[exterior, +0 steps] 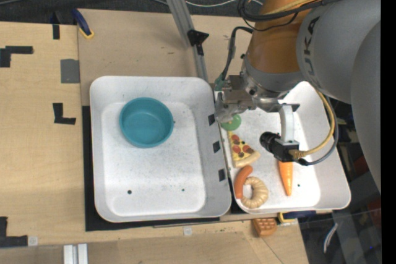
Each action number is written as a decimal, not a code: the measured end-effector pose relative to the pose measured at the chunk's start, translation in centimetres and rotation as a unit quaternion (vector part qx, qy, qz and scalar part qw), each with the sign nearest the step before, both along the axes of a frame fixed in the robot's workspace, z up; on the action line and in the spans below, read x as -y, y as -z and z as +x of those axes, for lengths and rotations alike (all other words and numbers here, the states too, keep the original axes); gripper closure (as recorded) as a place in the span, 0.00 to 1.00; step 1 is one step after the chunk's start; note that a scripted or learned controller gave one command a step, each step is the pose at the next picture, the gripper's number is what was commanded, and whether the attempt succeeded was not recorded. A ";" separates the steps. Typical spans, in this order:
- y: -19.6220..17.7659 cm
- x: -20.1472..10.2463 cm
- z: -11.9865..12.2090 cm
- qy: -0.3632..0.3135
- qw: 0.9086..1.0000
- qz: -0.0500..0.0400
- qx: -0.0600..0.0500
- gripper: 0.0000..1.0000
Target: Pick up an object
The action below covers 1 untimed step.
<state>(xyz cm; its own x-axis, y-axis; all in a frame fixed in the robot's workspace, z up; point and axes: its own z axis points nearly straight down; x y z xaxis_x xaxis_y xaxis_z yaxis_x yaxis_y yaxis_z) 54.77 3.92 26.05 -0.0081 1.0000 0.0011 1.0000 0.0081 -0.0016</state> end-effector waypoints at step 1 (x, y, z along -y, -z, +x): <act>1.5 -6.1 1.1 0.000 1.000 0.000 -0.001 1.00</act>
